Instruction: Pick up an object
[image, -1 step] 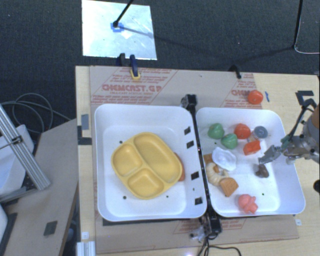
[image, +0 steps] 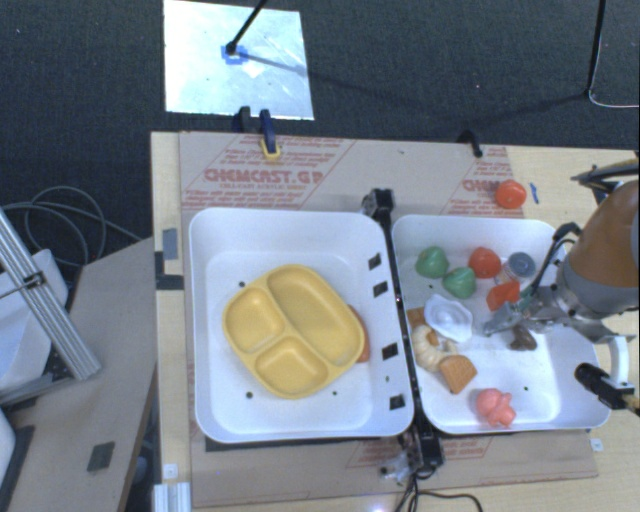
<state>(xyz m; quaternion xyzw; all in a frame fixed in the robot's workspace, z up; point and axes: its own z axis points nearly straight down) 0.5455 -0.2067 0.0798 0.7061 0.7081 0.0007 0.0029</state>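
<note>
The right bin (image: 575, 400) holds several small objects. Among them are two green pieces (image: 432, 263) (image: 460, 281), a red piece (image: 484, 262), an orange-red piece (image: 503, 294), a grey disc (image: 520, 265), a white cup-like piece (image: 449, 318), a tan bread-like piece (image: 458, 373) and a pink toy (image: 494, 405). My gripper (image: 497, 323) is low in this bin, just right of the white piece and below the orange-red piece. A small dark brown item (image: 523, 341) lies right beside it. Nothing can be made out held in it.
The left bin (image: 215, 400) holds a yellow divided plate (image: 291, 329). An orange ball (image: 511, 194) lies on the bench behind the right bin. The arm's orange band (image: 612, 240) hangs over the right bin's right side. A cream and brown item (image: 428, 345) sits near the divider.
</note>
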